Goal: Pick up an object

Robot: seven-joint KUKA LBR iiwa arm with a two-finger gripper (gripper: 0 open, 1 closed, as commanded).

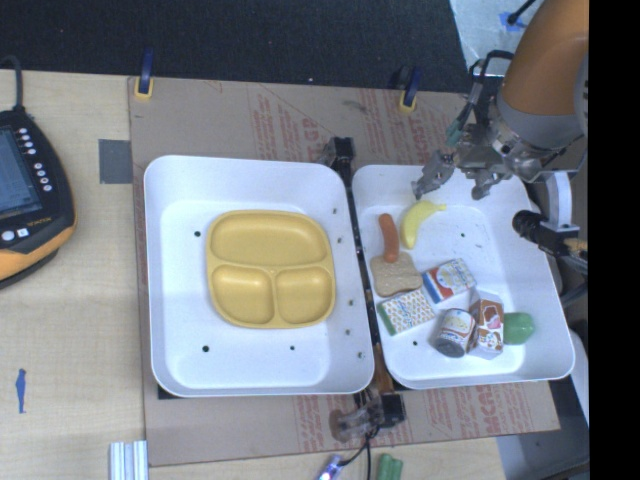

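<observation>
Two shallow white plastic bins, the left and the right, look smooth with a soft sheen. In the left bin lies a yellow three-compartment plastic tray — matt and smooth. The bins sit on a brown cardboard sheet, dull and printed with faint red lettering, over a pale wooden bench top with visible grain. A small silvery metal can has a glossy printed label. The yellow toy banana looks like smooth plastic. The arm's orange band shines — glossy.
</observation>
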